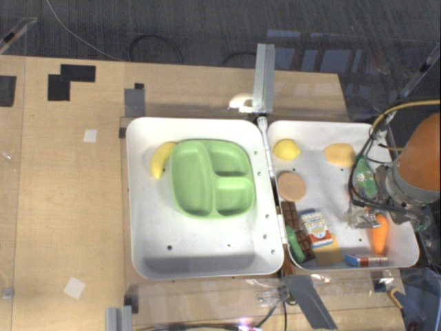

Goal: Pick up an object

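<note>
Finger state: cannot tell, tips lost in cable clutter and glare. Gripper (363, 216) low over right side of right bin (310, 131), wrapped in black and yellow cables. Grey wrist with orange band (422, 158) entering from right, covering bin's right edge.

Just beside gripper, lower right: orange carrot (379, 238), upright-ish, touching or near it, contact unclear. Below carrot: marker-like stick (366, 260) with blue and red ends, lying flat along bin's front wall. Green item (365, 182) partly hidden behind cables, identity unclear.

Further left in same bin: small carton (315, 227) with blue and white print, resting on tan block (326, 254). Brown chocolate bar (290, 216) next to carton, dark green piece (299, 243) below it. Round tan disc (291, 185) near divider. Yellow lemon (286, 149) at back left, yellow-orange bun shape (340, 154) at back centre, well apart from gripper.

Left bin (151, 254): green sectioned plate (210, 178) in upper middle, banana (160, 158) touching its left edge, partly tucked under.

Nothing seen between fingers.
</note>
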Available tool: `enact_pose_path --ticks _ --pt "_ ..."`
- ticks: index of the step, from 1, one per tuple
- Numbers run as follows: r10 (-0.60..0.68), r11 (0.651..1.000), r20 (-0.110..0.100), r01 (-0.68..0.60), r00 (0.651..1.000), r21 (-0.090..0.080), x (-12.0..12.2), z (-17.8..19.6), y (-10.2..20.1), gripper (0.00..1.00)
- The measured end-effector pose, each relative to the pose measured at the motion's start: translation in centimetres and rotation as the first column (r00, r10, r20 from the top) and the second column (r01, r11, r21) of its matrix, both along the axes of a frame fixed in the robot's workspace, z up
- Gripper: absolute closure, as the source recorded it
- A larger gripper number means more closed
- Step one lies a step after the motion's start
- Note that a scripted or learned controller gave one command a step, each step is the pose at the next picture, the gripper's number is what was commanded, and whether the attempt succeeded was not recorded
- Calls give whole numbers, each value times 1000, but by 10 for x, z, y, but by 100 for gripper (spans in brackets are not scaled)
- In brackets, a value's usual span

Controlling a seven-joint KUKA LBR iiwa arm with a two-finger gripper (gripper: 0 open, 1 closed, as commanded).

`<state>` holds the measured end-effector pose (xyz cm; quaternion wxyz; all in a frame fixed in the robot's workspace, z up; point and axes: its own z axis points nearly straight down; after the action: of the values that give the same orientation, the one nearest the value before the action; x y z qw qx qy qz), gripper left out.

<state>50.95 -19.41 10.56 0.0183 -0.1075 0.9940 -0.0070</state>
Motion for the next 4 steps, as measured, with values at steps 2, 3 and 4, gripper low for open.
enact_pose_path --ticks 2,3,4 --pt "-1 1000 -21 1 1000 8 -5 -15 -10 0" --pt "20 1000 -17 -20 1000 4 -9 -15 -11 0" --pt "-39 999 -20 39 999 7 -10 -15 -11 0"
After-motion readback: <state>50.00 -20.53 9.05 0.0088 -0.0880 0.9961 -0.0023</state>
